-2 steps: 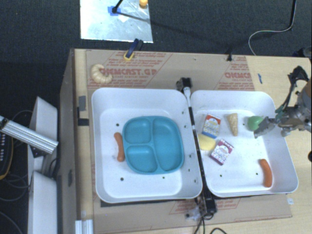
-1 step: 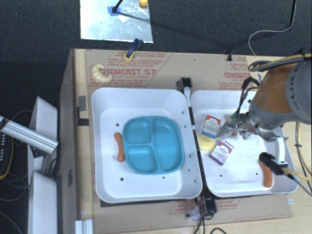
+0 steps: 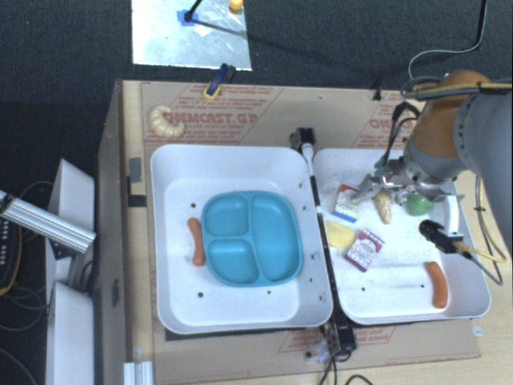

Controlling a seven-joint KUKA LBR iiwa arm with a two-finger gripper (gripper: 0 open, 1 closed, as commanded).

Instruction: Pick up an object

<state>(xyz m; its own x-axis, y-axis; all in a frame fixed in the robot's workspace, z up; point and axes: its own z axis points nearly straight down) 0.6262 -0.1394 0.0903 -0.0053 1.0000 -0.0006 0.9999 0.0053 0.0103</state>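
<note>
Nearest to us sit two shallow white plastic bins side by side: the left bin (image 3: 172, 295) and the right bin (image 3: 465, 295). In the left bin we see a blue sectioned plastic tray (image 3: 250, 237) in the middle, with a small orange sausage-shaped toy (image 3: 196, 241) lying just beside the tray's left edge. In the right bin we find a second orange sausage toy (image 3: 437, 284) near the front right corner, a pink and white patterned packet (image 3: 363, 249), a pale yellow soft lump (image 3: 339, 233), a blue and white small carton (image 3: 346, 204), a beige cone-shaped piece (image 3: 384, 206) and a green round object (image 3: 418, 204). The grey arm with its orange band (image 3: 437, 131) reaches in from the right. Its two-finger gripper (image 3: 383, 181) hovers at the bin's back, just above the beige piece; we cannot tell how far its fingers are spread or whether they hold anything.
</note>
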